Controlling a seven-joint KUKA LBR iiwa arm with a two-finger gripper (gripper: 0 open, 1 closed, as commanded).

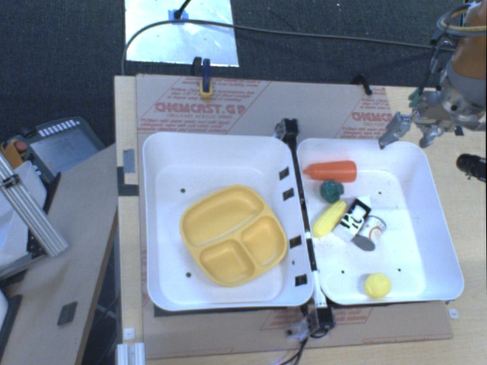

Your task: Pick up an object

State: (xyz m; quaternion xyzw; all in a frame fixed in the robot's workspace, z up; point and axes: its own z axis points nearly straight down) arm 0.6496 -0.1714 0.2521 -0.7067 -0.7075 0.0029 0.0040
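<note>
On the tabletop [228,101] we see the pincer [412,130] spread, holding nothing, above the right white bin's [434,226] far rim. Well below lie an orange plastic carrot [332,171], green lump [331,191], yellow banana [329,217], and a black-and-white can [361,223] crowded together.

Tray [228,234] in left bin [163,158]; carrot [332,171] in right bin [426,226].

Lab: robot bench [251,97], sorting bins [221,147].

Your tool [409,130] hangs open over the right bin's [434,204] far corner, well away from the carrot [331,171] and lemon [377,285].
</note>
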